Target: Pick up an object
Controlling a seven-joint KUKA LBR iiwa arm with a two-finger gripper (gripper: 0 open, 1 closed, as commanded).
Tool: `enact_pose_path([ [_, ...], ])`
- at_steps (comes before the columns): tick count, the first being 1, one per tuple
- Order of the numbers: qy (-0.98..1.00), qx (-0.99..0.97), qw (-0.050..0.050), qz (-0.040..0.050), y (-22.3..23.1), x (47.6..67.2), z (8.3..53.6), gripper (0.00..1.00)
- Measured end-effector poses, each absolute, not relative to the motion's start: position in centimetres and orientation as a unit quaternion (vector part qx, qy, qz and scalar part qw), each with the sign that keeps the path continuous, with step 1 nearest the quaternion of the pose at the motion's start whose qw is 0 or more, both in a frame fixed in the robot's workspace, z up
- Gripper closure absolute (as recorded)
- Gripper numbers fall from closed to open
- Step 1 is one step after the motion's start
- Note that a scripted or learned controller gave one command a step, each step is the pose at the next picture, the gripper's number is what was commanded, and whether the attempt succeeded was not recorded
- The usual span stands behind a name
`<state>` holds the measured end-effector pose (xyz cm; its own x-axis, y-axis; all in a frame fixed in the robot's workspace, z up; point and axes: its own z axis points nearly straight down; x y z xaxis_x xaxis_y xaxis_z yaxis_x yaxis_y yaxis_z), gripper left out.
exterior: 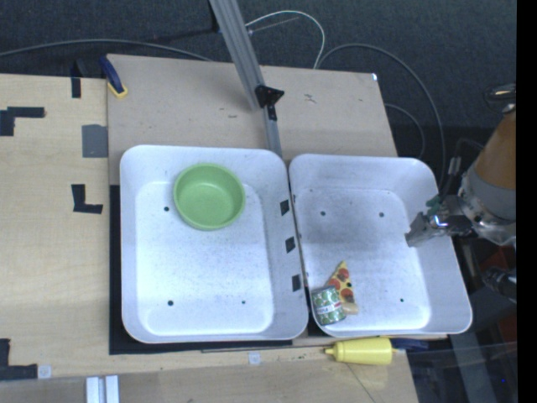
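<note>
A: What lies nearest, at the lower edge?
B: A yellow plastic bottle on the tabletop; above it a small green can and pizza-slice toy in the right white bin.
A: And the jaws?
B: Right of frame, likely approaching; apart or together, I cannot tell. Upper left: a green round bowl

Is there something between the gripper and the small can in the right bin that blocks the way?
Nothing visible does. The gripper is over the right bin's right side, and the can lies near the front left corner with a pizza slice toy touching it. Bare bin floor lies between them.
</note>
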<state>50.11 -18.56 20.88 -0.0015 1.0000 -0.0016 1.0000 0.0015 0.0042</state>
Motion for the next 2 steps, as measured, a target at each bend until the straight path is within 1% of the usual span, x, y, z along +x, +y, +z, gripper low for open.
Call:
enact_pose_path([
  [1,0.708,0.706,0.001,0.0006,-18.5,50.2,24.3,1.0],
  [2,0.71,0.704,-0.001,0.0005,-12.9,50.3,24.6,1.0],
])
